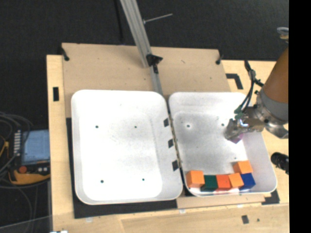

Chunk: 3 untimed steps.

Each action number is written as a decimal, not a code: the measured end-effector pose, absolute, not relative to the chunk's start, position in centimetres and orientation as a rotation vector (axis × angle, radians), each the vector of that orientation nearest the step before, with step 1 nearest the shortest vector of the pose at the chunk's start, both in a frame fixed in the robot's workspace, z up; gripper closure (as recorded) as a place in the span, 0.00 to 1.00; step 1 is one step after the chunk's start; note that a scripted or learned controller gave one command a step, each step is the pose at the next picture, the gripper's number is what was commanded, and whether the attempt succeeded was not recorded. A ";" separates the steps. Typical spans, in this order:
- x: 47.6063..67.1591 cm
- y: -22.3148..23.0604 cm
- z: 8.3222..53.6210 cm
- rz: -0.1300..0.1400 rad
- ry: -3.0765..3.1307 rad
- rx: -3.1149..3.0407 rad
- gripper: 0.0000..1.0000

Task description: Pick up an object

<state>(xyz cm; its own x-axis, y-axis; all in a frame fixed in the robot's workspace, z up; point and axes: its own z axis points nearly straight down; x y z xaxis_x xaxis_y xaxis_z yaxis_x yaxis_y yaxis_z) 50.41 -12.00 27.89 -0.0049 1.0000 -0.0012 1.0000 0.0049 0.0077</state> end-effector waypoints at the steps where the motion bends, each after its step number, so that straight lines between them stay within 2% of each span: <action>1: 52.6 -7.1 28.2 0.003 2.229 2.212 1.00; 2: 53.2 -1.8 27.3 -0.001 2.229 2.215 1.00; 3: 55.0 3.4 27.5 0.002 2.228 2.213 1.00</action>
